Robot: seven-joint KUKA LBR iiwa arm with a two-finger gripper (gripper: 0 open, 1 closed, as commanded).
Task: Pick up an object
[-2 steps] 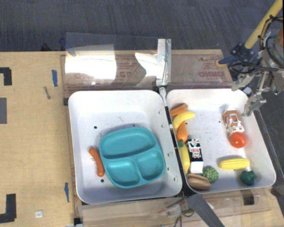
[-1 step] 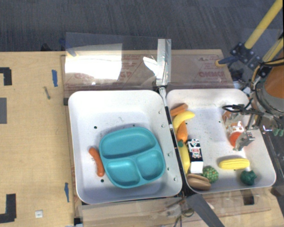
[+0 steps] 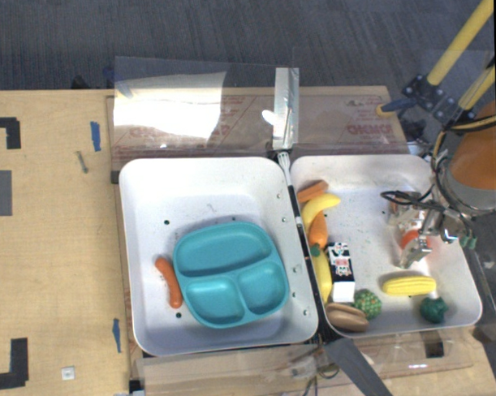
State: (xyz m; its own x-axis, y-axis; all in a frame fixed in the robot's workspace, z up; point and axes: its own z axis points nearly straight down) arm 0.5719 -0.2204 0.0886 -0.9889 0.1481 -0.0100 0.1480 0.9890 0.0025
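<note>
The right bin (image 3: pixel 362 171) holds several toy foods. A yellow corn cob (image 3: pixel 409 286) lies near its front right, with a dark green piece (image 3: pixel 434 309) beside it. A banana (image 3: pixel 321 205), a carrot (image 3: pixel 317 230) and a cow-patterned carton (image 3: pixel 340 261) lie along the bin's left wall. A broccoli (image 3: pixel 367 302) and a brown bun (image 3: pixel 347 315) sit at the front. My gripper (image 3: pixel 417 236) hangs low over the right side of this bin, just above the corn. A small red-orange bit (image 3: pixel 407 239) shows at its tip; I cannot tell what it is.
The left bin (image 3: pixel 150 179) holds a teal divided plate (image 3: pixel 229 272) and an orange sausage (image 3: pixel 169 281) to its left. A clear divider (image 3: pixel 285 111) stands behind the bins. The arm's orange band (image 3: pixel 479 162) is at the right edge.
</note>
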